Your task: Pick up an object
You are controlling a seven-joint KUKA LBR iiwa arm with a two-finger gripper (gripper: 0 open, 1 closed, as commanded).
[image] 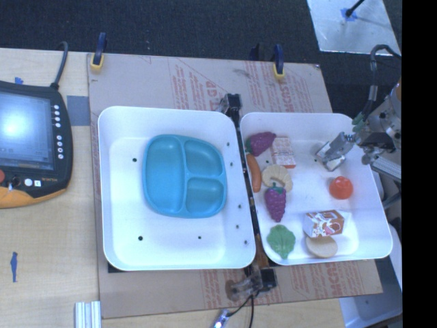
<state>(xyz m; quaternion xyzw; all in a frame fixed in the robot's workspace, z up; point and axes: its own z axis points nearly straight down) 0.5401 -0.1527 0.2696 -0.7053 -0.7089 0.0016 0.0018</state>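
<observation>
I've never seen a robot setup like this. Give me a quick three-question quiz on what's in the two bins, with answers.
1. True or false: the blue plastic divided plate lies in the left white bin.
2. Which item lies nearest the end effector? A. the green toy broccoli B. the round red-orange toy tomato C. the purple toy grape bunch
3. Fill in: the orange toy carrot lies along the ______ wall of the right white bin.

Key: 1 true. 2 B. 3 left, the wall next to the other bin.
</observation>
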